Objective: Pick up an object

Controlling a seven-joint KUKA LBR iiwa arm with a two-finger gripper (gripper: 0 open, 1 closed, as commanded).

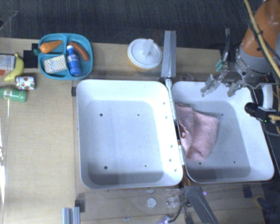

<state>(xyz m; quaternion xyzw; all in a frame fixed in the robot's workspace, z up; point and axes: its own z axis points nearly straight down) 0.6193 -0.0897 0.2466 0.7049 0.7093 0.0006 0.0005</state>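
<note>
A crumpled pink cloth (197, 130) lies in the right bin (252, 167), against its left wall. My gripper (219, 87) hangs over the bin's far right corner, above and to the right of the cloth, apart from it. Its two fingers (208, 87) are spread, with nothing between them. The left bin (126, 134) sits beside it.
A metal divider (168, 55) stands between the bins at the back. Behind the left bin are a yellow-white lidded cup (144, 53) and a blue tray (65, 56) of toy food. A banana, a can and a green bottle (9, 94) lie at far left.
</note>
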